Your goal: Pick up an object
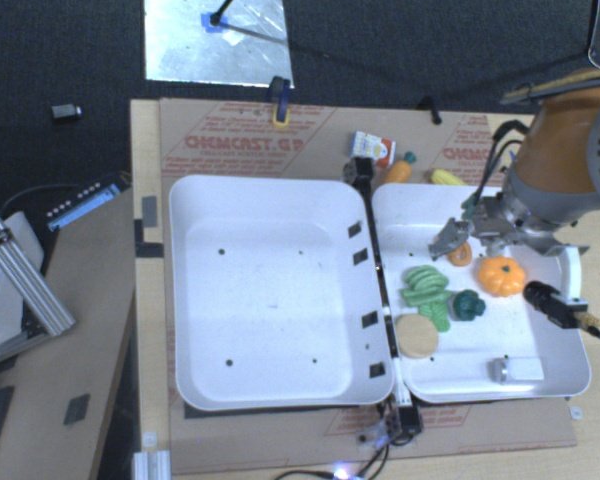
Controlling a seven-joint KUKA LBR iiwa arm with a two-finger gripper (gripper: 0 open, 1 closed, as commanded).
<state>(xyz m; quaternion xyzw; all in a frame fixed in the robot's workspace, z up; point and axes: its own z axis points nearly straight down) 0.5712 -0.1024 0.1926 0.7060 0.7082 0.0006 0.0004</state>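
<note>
A grey and white block (515, 370) lay closest to the near edge of the right bin (570, 373), which sat on the right half of the surface (235, 126). Further in, a round tan disc (416, 335) rested against that bin's left wall, with a green leafy toy (426, 290) just behind it and a dark green broccoli piece (468, 305) just beside that, towards the right. An orange pumpkin (501, 276) sat near the middle of the bin, beside the broccoli and close to a black fitting (552, 304) on the arm. The fingers (450, 239) of the grey arm, reaching in from the right, hung low over the far half of the right bin, just beside a small orange piece (461, 256); whether they were open or shut could not be told, and nothing could be seen between them. The left bin (270, 293) stood alongside, its right wall touching the right bin. Beyond the bins' far walls, on the surface, lay a small carton (370, 148), an orange carrot (399, 170) and a yellow piece (446, 178), well apart from a yellow clamp (279, 103) at the surface's far edge
</note>
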